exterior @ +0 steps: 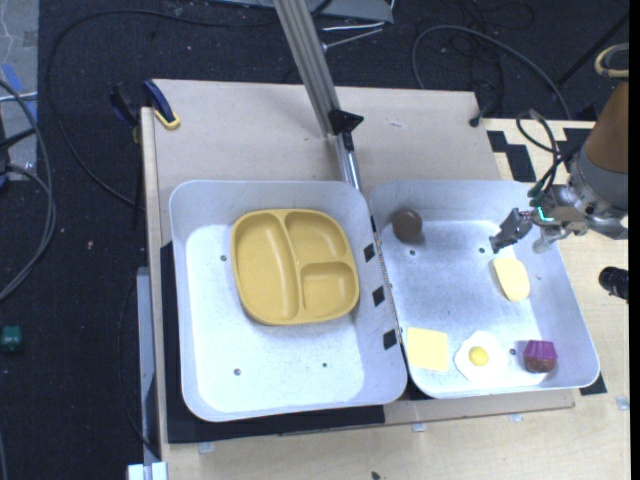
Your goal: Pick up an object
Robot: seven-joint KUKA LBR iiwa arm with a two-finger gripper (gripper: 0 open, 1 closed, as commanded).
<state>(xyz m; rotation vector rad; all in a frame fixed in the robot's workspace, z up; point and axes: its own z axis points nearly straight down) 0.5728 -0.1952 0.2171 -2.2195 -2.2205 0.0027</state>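
My gripper [527,234] hangs over the right bin [450,268], near its far right side, with its two dark fingers spread apart and nothing between them. Just below it lies a pale yellow oval piece [512,278]. A brown round object [407,225] sits at the bin's far left. Along the near edge lie a yellow cheese square [428,348], a fried egg [480,356] and a small purple object [539,356].
The left bin [200,298] holds a yellow divided plate [296,266]. A metal pole [310,58] slants down to the gap between the bins. The wooden bench [250,128] stretches behind both bins.
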